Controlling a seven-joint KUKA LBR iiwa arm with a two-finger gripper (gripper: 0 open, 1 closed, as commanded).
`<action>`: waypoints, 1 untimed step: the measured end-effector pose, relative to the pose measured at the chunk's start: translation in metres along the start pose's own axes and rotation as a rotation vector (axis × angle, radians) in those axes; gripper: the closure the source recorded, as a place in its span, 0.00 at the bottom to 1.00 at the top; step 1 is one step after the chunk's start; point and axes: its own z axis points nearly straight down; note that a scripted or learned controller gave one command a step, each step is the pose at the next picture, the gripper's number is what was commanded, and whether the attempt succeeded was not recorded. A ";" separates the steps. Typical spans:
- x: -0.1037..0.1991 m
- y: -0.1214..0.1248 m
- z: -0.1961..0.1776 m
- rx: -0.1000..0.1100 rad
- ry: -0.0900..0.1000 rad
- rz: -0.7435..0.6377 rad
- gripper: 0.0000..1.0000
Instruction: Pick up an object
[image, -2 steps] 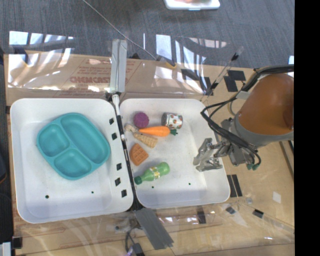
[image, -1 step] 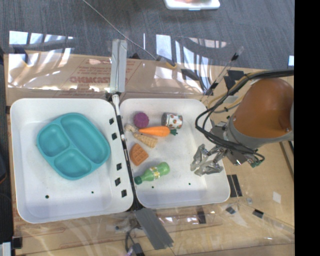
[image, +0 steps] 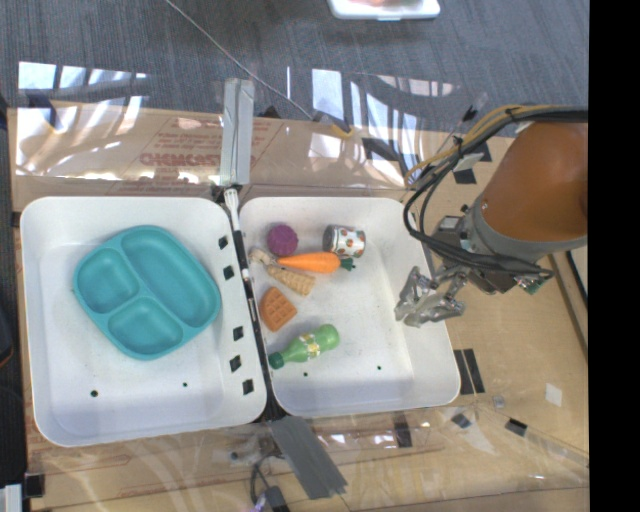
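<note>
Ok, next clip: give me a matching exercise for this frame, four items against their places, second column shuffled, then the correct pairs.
Things:
1. teal plate
2. purple ball
3. green bottle
4. gripper

Places:
A. right bin, nearest the front edge
B. over the right bin's right rim
C. left bin
D. right bin, back left, above the carrot

Pairs: 1-C, 2-D, 3-A, 4-B

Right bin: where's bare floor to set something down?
Right bin: bare floor between the green bottle and the front wall, and between the can and the hand at the right rim. Crowded along the divider side: purple ball, carrot, waffle. Left bin is bare around the teal plate.
</note>
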 end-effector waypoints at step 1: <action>0.020 0.021 0.019 -0.006 0.002 -0.417 1.00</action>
